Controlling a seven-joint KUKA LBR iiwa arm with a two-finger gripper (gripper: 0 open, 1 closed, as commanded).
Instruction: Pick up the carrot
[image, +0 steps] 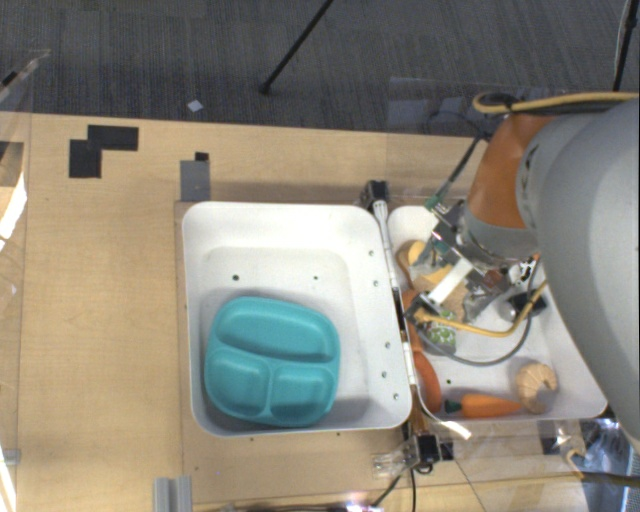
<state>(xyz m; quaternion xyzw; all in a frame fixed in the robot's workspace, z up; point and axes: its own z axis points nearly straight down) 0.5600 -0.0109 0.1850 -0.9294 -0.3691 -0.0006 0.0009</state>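
Low over the right-hand shallow white bin (575, 405) the two-finger gripper (447, 290) is seen, at the end of the grey arm (590, 230) with its orange band (497, 180), which enters from the right. Whether the gripper is closed or apart cannot be told, since wiring and a yellow cable (495, 325) clutter the wrist. No object can be made out in its grasp.

No brand, label or legible writing can be read on anything.

One long orange carrot with a dark green stub (484, 406) is counted, laid flat near the front edge of the right bin, well below the gripper and apart from it. Just beside its right end one beige, lumpy bread-like piece (535, 383) is seen. One shorter reddish-orange item (427, 375) is placed against the bin's left wall; its kind cannot be told. In the left-hand shallow white bin (290, 235) one teal plastic divided tray with three compartments (270, 360) is set toward the front.

Both bins are borne side by side on a light wooden bench (90, 330), on which black tape marks (100, 147) are stuck at the far left. Beyond the bench a dark grey carpeted floor (150, 50) is visible.
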